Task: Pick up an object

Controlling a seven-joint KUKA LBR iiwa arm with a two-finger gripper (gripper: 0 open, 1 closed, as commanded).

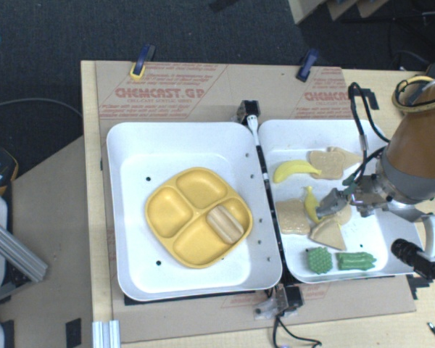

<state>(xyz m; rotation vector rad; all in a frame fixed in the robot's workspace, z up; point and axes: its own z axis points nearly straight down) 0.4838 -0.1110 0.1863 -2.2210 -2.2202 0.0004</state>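
Observation:
My gripper (334,202) hangs low over the middle of the right bin (304,133), reaching in from the right. Its tip is right beside a small yellow curved piece (310,203); I cannot tell whether they touch. Around it lie a yellow banana (296,170), a tan bread-like piece (333,162) at the back, a tan slice (292,218) and a tan wedge (331,234). At the front of that bin sit a round green knobbly piece (319,260) and a long green piece (357,261).
The left bin (130,158) holds a yellow divided plate (192,216) with a tan roll (225,223) in its right compartment. The arm's grey body (413,158) covers the right bin's far right side. Black cables (362,114) loop above it.

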